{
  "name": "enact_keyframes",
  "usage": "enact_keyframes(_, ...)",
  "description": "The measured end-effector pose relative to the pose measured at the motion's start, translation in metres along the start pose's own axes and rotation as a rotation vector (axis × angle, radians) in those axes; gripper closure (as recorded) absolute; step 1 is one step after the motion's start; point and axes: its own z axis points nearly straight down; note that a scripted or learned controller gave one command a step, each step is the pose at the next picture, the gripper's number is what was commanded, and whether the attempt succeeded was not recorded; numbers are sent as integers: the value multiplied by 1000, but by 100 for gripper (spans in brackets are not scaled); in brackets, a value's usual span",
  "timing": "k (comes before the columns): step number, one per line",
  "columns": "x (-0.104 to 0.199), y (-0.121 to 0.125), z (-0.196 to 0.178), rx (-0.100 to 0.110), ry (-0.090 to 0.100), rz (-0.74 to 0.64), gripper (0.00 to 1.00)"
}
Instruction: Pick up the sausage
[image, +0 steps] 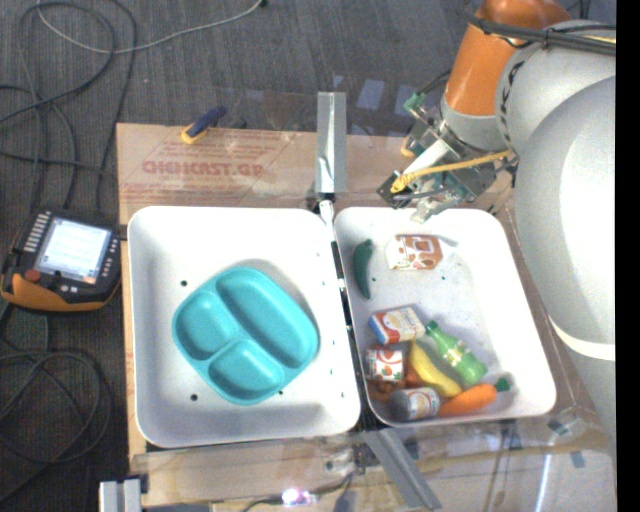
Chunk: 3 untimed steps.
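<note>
Our gripper (425, 190) hangs over the far rim of the right bin (520, 300); we cannot tell whether it is spread or pressed together. What we take for the sausage (414, 403) lies well apart from it, at the bin's opposite end, beside a carrot (468, 400).
</note>
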Motion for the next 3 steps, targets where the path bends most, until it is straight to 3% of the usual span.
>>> enact_keyframes(1, 17, -28, -6, 2, 0, -182, 100)
enact_keyframes(2, 35, -78, -15, 3, 1, -207, 100)
enact_keyframes(3, 44, -75, -108, 3, 3, -316, 100)
